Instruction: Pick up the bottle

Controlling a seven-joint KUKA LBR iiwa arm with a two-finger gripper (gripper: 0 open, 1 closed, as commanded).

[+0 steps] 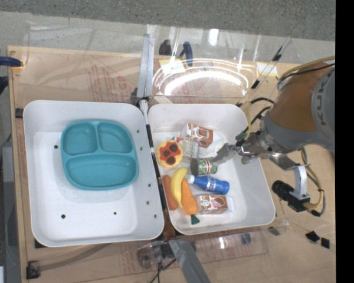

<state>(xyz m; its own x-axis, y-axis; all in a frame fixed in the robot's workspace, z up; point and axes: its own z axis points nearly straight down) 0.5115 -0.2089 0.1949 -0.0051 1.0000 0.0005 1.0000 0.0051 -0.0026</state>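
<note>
Left bin point(41, 175): you've got a teal tray point(99, 154) in it, nothing the task needs

Right bin point(253, 208): clutter down the middle. Left side has a sausage point(169, 193), banana point(177, 184) and carrot point(189, 200) lying side by side, a round red-and-yellow toy point(170, 152) above them. Two small cartons, one up top point(199, 135), one at the bottom point(213, 204). A green-banded can point(203, 167) sits mid-bin

Bottle point(211, 184): blue, white cap pointing left, lying flat on the bin floor between the can and the lower carton, touching or nearly touching the can

Gripper point(225, 152): reaching in from the right, low over the bin, tip just beside the can and above-right of the bottle. You can't tell from this angle whether the claw is open or closed; nothing visibly in it

Progress: I'd call it approach only. Bottle not lifted, not gripped. Left to do: line up on the bottle rather than the can, close, lift
</note>
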